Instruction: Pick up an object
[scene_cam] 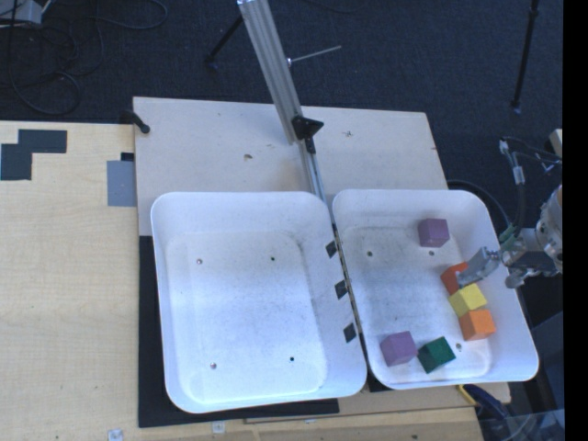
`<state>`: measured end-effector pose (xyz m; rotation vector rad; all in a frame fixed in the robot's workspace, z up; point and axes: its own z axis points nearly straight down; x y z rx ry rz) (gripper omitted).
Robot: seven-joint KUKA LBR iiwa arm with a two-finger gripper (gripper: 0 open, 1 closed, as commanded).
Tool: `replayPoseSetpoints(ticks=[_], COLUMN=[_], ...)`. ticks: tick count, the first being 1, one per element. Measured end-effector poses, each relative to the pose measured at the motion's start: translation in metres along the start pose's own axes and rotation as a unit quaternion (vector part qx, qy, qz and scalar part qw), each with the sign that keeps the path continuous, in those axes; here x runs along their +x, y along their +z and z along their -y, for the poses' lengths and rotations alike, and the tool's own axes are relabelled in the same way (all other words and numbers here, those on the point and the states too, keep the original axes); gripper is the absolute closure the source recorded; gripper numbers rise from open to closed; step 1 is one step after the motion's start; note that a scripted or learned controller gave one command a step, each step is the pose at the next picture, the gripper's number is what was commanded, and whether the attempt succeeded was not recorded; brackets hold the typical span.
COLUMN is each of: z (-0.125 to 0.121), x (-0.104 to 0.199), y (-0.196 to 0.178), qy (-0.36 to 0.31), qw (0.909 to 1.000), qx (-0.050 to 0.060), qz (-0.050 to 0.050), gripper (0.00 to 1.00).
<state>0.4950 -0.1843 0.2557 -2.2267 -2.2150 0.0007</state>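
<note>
Nearest the lens, along the bottom edge: wooden bench (55,338), bare, with the black mat under the bins. Then left bin (184,246), white, speckled, nothing in it but a few small holes. Between the bins, an aluminium rail (276,72) slanting up and away, black clips along the shared rim. Next, right bin (367,320), holding all the candidates: purple cube (398,347) near the front, green cube (436,354) just beside it, second purple cube (433,232) toward the back, well apart from the rest. Further right, a tight cluster by the bin's right wall: red block (451,277) partly hidden, yellow cube (469,298) touching it, orange cube (477,322) just below the yellow. Last, at the far right, gripper (480,266) reaching in over the rim, grey finger tip low over the red block and right against the cluster. Cannot tell whether the claw is wide or narrow; too small and blurred at the tip. Nothing visibly between the fingers, nothing lifted clear of the bin floor. Judged from this: approach done, or nearly so; grasp unconfirmed; closing on the red or yellow piece and lifting all left to do. Crowding likely a risk: neighbours touching, wall close.
</note>
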Motion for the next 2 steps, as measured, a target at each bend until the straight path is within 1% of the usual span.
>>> replayPoseSetpoints(ticks=[1, 2], z=[-0.031, -0.129], x=[-0.019, -0.015], y=[0.117, 0.153], qy=[-0.003, -0.002], qw=[1.0000, 1.0000], qx=[0.004, 0.002], qz=[-0.001, 0.000], gripper=[0.00, 0.00])
